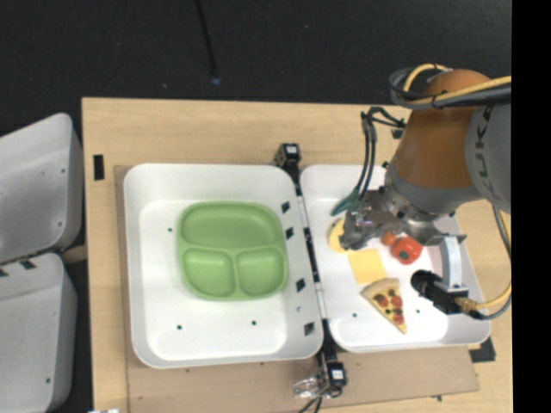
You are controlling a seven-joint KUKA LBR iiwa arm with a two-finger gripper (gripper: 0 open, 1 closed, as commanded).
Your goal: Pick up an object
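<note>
Orange-banded arm (435,144) fills the upper right, gripper (357,231) low in the right bin (344,334); can't tell its state. Just below: yellow cheese slice (368,266), red tomato (405,249), pizza slice (387,302) with long axis diagonal, tip pointing lower right. Left bin (155,334) holds green divided plate (232,249) on the counter (103,136).

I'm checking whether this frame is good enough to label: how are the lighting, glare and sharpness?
Camera view: even, soft light with faint shadows; the white bins look bright yet keep their rim detail; the green divided plate and pizza slice toy are reasonably sharp; the gripper is dark and slightly blurred under the arm, its fingers unreadable; the surroundings fall to near black.
</note>
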